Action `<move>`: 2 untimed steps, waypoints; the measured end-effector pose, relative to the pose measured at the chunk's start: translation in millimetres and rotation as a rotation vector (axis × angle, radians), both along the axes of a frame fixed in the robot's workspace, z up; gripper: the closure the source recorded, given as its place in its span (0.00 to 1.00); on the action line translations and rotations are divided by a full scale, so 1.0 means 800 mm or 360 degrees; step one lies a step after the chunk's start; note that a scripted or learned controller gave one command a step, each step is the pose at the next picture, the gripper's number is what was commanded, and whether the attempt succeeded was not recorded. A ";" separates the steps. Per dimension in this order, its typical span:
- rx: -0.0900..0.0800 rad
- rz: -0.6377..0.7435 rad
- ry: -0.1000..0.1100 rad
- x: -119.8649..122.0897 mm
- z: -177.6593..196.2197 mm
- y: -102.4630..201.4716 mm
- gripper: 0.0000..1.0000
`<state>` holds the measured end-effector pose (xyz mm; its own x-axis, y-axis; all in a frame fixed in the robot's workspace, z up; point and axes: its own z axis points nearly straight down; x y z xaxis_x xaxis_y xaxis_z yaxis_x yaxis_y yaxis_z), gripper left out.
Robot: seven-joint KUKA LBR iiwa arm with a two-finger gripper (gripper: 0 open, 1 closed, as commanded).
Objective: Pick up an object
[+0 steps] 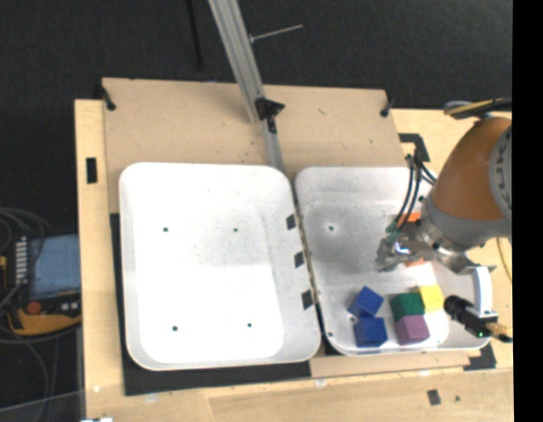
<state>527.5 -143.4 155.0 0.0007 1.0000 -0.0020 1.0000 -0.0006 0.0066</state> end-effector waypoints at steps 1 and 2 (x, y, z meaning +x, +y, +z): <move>0.0000 0.0008 -0.0003 0.011 0.077 0.002 1.00; 0.0003 0.0012 0.0007 0.012 0.087 0.001 1.00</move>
<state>537.4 -142.3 224.2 -0.0068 1.0000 -0.0002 1.0000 0.0068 0.0024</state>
